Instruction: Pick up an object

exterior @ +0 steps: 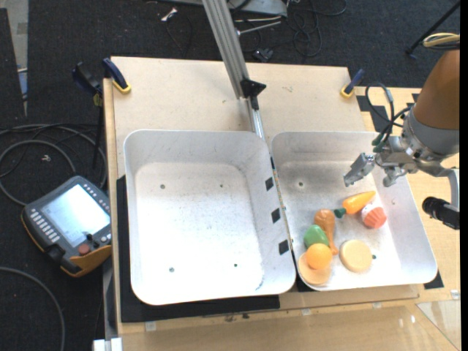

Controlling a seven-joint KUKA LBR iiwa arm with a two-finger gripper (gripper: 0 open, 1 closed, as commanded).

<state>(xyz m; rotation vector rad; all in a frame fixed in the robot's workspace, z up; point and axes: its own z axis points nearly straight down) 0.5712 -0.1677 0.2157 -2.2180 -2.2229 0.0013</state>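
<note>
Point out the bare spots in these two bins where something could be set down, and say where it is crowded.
The left bin has its whole floor bare. In the right bin, the far strip along the divider, left of the gripper, is free. It is crowded at the near end: the carrot, orange ball, green piece and pale disc cluster together.

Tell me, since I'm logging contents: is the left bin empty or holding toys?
Empty: the left bin shows bare white floor; the toys lie in the right bin.

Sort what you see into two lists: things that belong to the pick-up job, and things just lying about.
Job: end effector; right bin; toy carrot; orange ball; pale disc.
Lying about: left bin; teach pendant; yellow clamps; floor cables.
</note>
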